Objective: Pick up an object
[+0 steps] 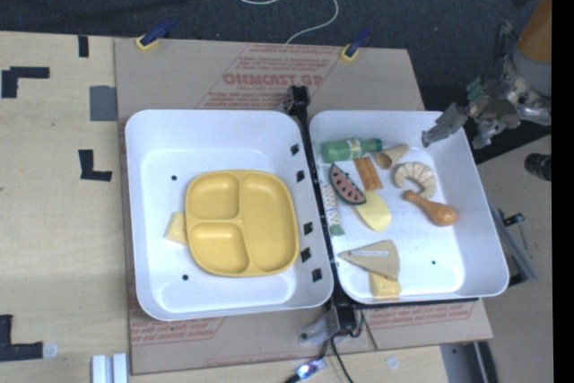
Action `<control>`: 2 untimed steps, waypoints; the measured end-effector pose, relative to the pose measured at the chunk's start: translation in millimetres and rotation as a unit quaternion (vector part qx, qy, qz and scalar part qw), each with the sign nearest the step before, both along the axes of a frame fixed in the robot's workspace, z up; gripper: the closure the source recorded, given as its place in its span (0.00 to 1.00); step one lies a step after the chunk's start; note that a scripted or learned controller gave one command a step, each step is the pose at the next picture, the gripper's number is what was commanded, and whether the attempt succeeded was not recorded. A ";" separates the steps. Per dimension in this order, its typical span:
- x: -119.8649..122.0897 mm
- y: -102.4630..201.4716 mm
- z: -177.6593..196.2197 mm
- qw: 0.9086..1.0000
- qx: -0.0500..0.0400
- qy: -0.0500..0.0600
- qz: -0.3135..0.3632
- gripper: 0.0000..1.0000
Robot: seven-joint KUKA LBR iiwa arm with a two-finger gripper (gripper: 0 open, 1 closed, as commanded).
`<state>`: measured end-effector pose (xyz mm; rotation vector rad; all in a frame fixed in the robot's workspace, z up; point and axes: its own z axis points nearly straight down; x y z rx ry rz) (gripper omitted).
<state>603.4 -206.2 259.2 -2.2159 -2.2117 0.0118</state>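
The toy food sits in the right bin [480, 220]: a green bottle [352, 148], watermelon slice [347, 185], croissant [418, 176] and drumstick [430, 209]. The gripper [457, 123] hovers over that bin's upper right corner, holding nothing; I cannot tell its opening. The left bin [148, 193] holds a yellow divided plate [242, 222].

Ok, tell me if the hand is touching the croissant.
Apart. The camera view shows the hand at the right bin's upper right rim, with bare white floor between it and the croissant lying lower in the bin.
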 end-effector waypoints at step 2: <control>1.9 -4.8 -38.4 1.000 -0.001 -0.004 0.002 0.00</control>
